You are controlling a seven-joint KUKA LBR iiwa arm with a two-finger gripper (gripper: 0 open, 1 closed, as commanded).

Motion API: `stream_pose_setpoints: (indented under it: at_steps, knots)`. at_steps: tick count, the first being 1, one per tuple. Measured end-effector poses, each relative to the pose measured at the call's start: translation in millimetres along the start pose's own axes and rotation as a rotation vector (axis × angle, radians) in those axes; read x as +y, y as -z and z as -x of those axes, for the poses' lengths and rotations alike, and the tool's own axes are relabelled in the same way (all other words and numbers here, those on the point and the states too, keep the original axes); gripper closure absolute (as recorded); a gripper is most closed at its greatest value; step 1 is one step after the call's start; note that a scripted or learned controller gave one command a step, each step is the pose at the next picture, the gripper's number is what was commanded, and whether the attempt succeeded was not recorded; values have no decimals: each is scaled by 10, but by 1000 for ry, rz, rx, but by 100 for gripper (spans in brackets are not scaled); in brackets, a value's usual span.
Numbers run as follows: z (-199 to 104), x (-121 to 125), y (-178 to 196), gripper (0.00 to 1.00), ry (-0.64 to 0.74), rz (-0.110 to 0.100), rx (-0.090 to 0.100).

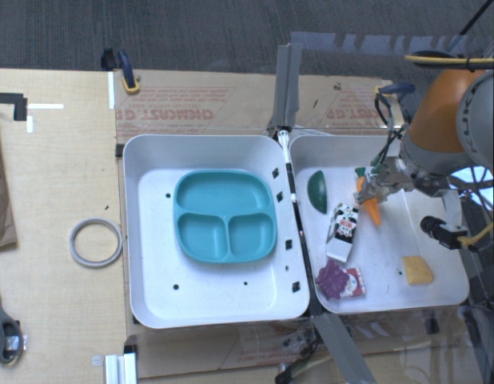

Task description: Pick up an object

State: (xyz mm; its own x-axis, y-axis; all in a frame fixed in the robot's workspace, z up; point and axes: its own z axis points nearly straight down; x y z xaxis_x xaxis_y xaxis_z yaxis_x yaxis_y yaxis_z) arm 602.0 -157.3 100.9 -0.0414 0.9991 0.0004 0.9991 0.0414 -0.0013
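Carrot-shaped orange piece (370, 206) lies under the fingers (375, 182).

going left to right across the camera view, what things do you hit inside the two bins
Teal tray → green piece → purple bunch → cow carton → orange carrot at the end effector → yellow block.

Right of centre in the frame, an orange carrot (371, 207) lies tilted in the right bin (391, 293), its top end under the gripper (373, 184); a dark green oval piece (316, 190) sits at its left; a black-and-white carton (342, 230) lies below; a purple bunch (332, 278) rests on a red card (354, 282) at the lower edge; a yellow block (417, 270) lies lower right.
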Motion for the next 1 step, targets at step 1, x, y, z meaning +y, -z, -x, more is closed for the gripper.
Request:
stream_pose_setpoints:
  at_steps: [1]
  knots:
    - [-442,-302,1810,100,-122,0,-2]
